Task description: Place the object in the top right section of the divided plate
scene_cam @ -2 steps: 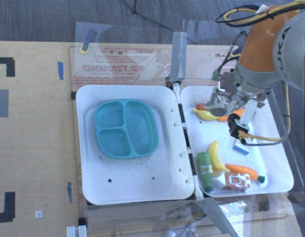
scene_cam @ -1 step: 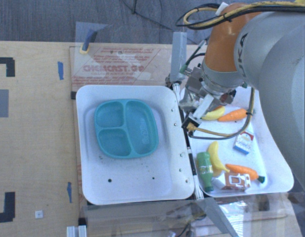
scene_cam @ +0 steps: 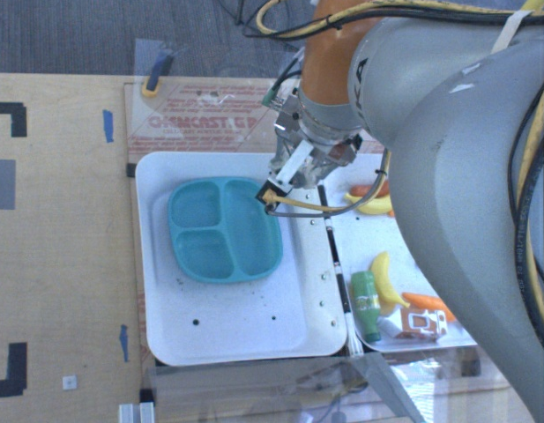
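Note:
A teal divided plate (scene_cam: 224,240) with three sections lies in the left white bin (scene_cam: 219,333). All of its sections that I can see hold nothing. The gripper (scene_cam: 317,164) hangs under the orange-banded wrist, above the divider between the two bins and just right of the plate's top right corner. The wrist hides its tips, and I see no object in it. The arm covers much of the right bin (scene_cam: 388,340).
In the right bin lie a banana (scene_cam: 386,282), a green bottle (scene_cam: 366,307), a carrot (scene_cam: 427,305) and a small white and orange item (scene_cam: 420,324). Farther back, a second banana (scene_cam: 377,204) and a red-orange piece (scene_cam: 367,189) peek out beside the arm.

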